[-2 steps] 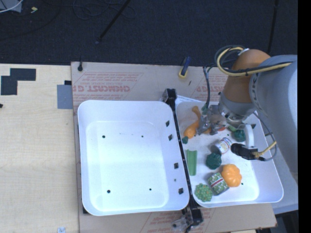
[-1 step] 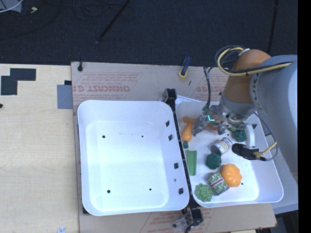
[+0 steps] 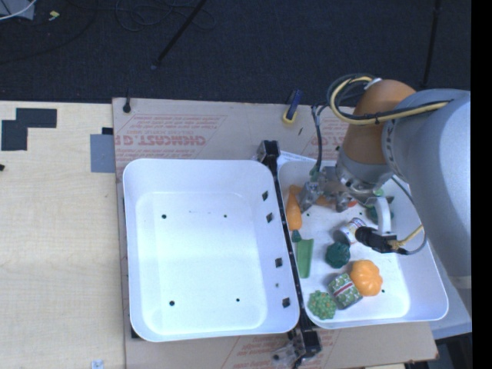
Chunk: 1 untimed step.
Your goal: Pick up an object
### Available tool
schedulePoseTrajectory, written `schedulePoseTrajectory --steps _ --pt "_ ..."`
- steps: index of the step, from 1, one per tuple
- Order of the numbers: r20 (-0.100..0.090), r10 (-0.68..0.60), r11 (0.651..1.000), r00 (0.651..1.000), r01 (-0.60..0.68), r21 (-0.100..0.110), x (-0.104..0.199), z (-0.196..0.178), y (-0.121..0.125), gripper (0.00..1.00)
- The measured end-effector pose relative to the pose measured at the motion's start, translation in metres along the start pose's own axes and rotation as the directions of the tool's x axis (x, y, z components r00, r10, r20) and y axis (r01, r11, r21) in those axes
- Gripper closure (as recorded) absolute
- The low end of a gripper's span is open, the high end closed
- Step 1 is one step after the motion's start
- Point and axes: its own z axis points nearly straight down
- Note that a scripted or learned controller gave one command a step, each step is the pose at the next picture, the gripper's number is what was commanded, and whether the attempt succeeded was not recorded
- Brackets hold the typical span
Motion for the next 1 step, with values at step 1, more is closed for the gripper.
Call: schedulePoseTrajectory --steps 1 --pt "-0.003 0.001 1.0 1.0 -0.001 -0.004 0.0012 -0.0008 0.0009 0.0"
